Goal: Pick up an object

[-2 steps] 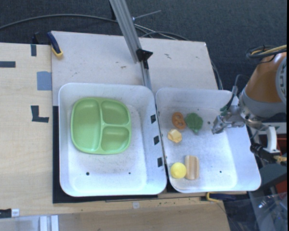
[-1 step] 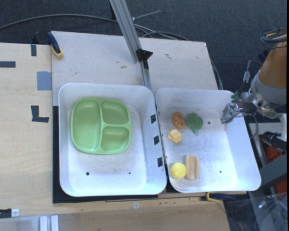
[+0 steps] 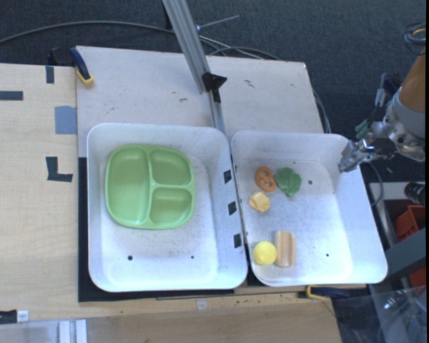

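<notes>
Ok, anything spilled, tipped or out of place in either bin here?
Nothing stands out. The green plate lies flat in the left bin; five small food items sit loosely grouped in the right bin. The gripper hovers at its rim.

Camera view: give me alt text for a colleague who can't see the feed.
The gripper hangs at the right bin's upper right rim, apart from five small food items there: orange, green, two yellow, one tan. A green divided plate lies in the left bin.

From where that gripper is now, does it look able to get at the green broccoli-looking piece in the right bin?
Probably yes. The gripper is at the right bin's far-right rim, and bare bin floor lies between it and the green piece. The orange piece touching it on the other side might crowd a grasp.
</notes>
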`<state>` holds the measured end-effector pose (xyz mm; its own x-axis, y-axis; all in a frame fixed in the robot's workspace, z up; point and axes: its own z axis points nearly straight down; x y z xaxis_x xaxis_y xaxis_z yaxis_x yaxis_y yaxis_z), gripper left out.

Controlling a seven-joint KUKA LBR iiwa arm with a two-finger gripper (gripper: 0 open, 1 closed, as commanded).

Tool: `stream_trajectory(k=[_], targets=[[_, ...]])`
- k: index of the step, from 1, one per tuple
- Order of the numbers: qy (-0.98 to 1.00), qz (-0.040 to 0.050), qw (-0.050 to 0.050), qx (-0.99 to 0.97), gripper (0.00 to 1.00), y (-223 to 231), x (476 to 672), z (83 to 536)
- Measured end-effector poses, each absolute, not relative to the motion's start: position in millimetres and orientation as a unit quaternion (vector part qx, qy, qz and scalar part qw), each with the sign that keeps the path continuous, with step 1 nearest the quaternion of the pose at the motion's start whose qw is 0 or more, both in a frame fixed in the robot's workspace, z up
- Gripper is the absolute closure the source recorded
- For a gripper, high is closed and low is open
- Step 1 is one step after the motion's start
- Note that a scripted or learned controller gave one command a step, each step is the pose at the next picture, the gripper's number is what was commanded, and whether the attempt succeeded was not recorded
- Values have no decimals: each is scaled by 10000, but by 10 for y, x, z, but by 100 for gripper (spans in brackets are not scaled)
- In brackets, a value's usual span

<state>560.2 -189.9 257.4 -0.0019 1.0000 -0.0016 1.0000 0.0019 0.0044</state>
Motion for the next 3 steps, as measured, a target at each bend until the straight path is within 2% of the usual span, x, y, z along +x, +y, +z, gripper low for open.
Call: stream_trajectory(k=[3], targets=[[7091, -5, -8, 7051, 100, -568, 6085, 2442]])
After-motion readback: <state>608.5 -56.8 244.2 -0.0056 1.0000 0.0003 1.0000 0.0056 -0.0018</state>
